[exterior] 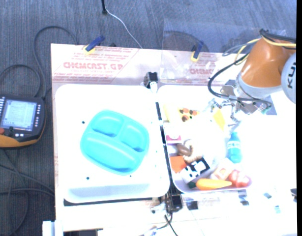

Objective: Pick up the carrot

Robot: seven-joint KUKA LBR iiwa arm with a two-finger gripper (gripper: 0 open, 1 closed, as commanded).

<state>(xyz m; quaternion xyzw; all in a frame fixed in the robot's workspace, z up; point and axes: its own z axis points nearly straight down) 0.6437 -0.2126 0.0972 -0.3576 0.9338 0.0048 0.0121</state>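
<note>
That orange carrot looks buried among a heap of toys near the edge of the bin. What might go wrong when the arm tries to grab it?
1. The carrot lies pressed against a red toy and a black-and-white block, so the fingers may catch a neighbour instead.
2. It sits close to the right bin's near wall, leaving little room for a finger on that side.
3. The gripper hangs above the blue bottle, which a careless descent might knock over.

We see a rounded orange band (263, 63) above our wrist, grey casing with dark lettering at the far right, black cables (225, 75) looping beside it, and thin metal gripper (234, 113) parts below.
</note>
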